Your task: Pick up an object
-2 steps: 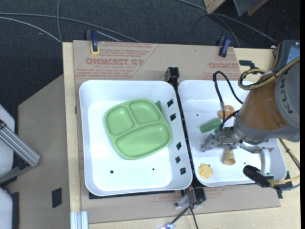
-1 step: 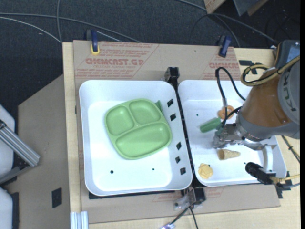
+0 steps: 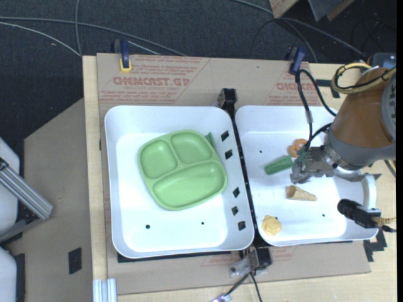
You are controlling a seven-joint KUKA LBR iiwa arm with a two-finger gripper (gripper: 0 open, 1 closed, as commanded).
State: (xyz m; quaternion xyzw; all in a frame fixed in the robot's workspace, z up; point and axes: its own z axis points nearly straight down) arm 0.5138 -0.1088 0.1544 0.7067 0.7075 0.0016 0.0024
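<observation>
In the right bin [image 3: 315,231] lie a green stick-shaped object [image 3: 277,165], a small orange piece [image 3: 296,148], a tan wedge [image 3: 302,194] and a small yellow lump [image 3: 271,226]. My gripper [image 3: 304,170] hangs low over the bin's middle, just right of the green stick and above the tan wedge. Its fingertips point left and down, and the wrist body hides how they stand. I see nothing clearly held between them.
The left bin [image 3: 126,219] holds a green divided plate [image 3: 182,168]. A black divider with clips [image 3: 234,162] runs between the bins. My grey and orange arm [image 3: 365,118] covers the right bin's far right side. Cables cross the bench top behind.
</observation>
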